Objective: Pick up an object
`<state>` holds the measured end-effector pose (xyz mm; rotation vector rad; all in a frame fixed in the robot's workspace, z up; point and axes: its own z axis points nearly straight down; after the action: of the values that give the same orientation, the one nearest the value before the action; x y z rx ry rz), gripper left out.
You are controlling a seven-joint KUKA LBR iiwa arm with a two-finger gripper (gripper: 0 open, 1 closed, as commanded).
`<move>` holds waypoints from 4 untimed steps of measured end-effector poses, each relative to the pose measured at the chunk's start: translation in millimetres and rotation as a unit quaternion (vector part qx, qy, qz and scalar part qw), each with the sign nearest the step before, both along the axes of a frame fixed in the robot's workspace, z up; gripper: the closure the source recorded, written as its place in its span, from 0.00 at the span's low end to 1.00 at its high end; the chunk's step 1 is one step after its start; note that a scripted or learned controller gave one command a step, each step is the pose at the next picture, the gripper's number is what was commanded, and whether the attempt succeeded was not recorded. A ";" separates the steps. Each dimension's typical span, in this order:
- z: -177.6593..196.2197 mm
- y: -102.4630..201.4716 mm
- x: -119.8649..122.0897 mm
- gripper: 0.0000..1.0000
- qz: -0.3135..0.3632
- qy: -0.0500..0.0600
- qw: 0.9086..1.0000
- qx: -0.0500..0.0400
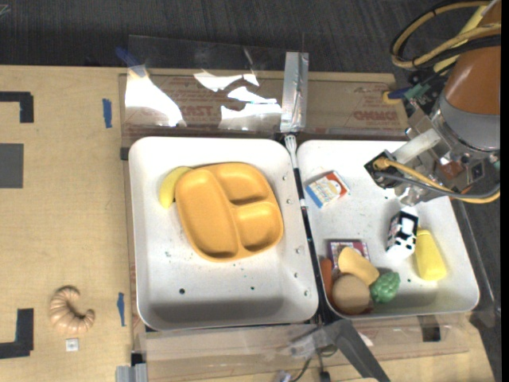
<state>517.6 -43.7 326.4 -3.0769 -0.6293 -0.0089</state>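
The gripper (407,193) hangs over the right white bin (469,289), above one small black-and-white toy cow (403,231); whether it grips anything cannot be told. Just right of the cow lies one yellow block (429,255). At the bin's near edge cluster one green broccoli toy (386,286), one tan round potato (351,291) and one yellow pear-like piece (357,265). One small printed carton (327,189) lies apart. The left white bin (151,285) holds one orange divided plate (229,209) and one yellow banana (169,186). One croissant toy (71,309) sits on the bench
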 end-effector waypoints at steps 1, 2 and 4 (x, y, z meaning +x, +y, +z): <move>-29.4 -45.6 -39.0 1.00 -0.049 0.006 0.999 0.000; -19.8 -44.2 -38.4 1.00 -0.047 0.007 0.999 0.000; -89.4 -19.1 -38.6 1.00 -0.041 0.006 0.999 0.000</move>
<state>479.0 -62.8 237.1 -3.0972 -0.5034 0.0085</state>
